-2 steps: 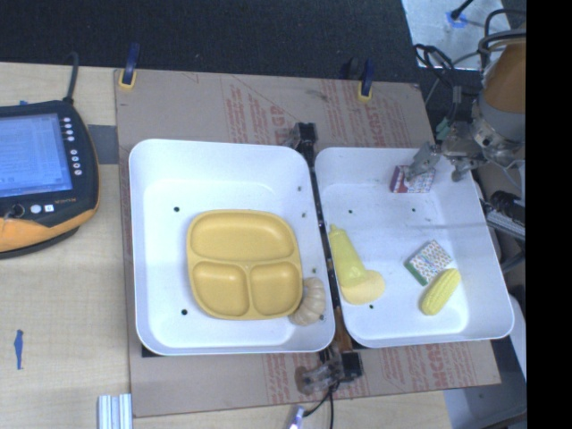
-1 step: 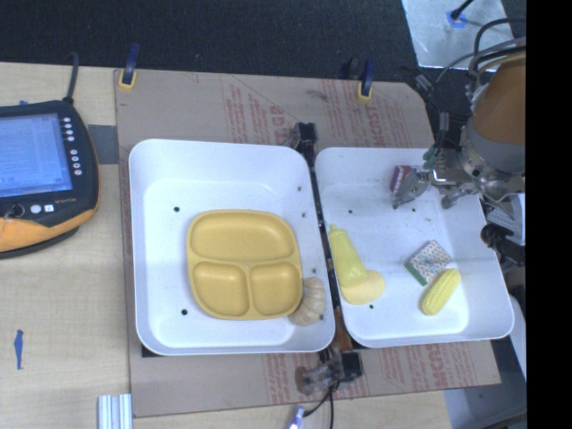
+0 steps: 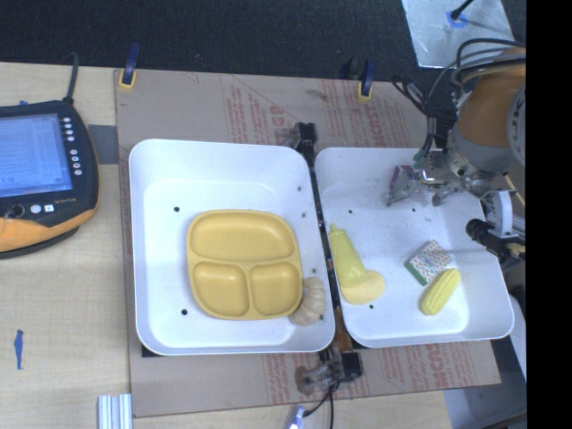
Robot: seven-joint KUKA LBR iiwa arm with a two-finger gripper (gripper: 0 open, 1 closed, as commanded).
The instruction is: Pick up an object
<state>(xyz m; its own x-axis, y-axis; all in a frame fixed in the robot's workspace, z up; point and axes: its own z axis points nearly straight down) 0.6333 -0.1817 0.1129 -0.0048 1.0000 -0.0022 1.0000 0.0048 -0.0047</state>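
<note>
Inspector: The hand (image 3: 413,186) sits over the upper part of the right bin (image 3: 362,329), near its far wall. Whether its digits stand apart or together cannot be told from this angle, and nothing is seen between them.

Clerk: And the candidates for pickup?

Inspector: Three lie in that bin, all toward its near side. The corn cob (image 3: 440,291) and the small patterned block (image 3: 428,260) lie just beside each other, nearer the camera than the hand and slightly toward the arm's side. The yellow bottle (image 3: 350,264) lies against the bin's left wall, its long axis running roughly from far to near.

Clerk: The left bin (image 3: 147,239)?

Inspector: It holds a divided yellow tray (image 3: 243,263) with a pale shell-like toy (image 3: 310,302) touching its corner. In the inspector's judgement, the block and cob are the closer targets; the hand must travel toward the near edge.
</note>
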